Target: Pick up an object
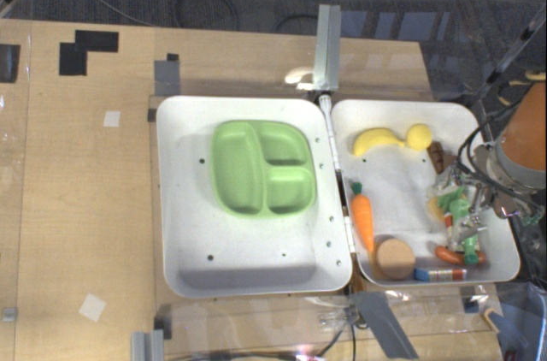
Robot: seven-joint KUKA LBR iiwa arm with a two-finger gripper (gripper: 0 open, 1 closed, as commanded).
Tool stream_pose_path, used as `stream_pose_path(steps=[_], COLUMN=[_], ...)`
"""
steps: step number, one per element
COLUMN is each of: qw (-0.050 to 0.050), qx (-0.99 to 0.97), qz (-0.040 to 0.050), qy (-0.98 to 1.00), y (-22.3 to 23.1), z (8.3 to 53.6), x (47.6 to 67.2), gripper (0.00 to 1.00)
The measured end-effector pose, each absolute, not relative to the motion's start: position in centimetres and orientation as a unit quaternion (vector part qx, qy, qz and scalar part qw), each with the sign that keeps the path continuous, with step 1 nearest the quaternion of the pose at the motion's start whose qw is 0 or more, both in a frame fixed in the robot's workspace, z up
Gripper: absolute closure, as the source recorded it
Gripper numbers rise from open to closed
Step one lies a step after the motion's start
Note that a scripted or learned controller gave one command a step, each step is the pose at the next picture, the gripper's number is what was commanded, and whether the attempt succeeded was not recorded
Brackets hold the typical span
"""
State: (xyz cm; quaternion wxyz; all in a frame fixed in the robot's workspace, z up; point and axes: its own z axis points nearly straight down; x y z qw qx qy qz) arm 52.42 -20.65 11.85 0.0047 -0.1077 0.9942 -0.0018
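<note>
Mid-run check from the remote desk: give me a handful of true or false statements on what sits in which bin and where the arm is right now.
1. The green divided tray lies in the left bin. True.
2. The carrot lies in the left bin. False: it is in the right bin, near the wall next to the other bin.
3. The banana lies toward the far end of the right bin, beside a yellow lemon. True.
4. The gripper is over the green tray. False: it is at the right side of the right bin, among the small items there.
5. The round tan object lies at the near end of the right bin. True.
</note>
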Motion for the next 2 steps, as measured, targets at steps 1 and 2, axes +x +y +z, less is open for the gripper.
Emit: stream_pose_path(steps=[1, 2], qw=[0.012, 0.008], qx=[-0.229, -0.221], qz=[-0.0059, -0.0043], qy=[0.973, 0.975], y=[-18.9, -16.4], z=[9.2, 9.1], x=[50.6, 51.2], gripper=[0.00, 0.00])
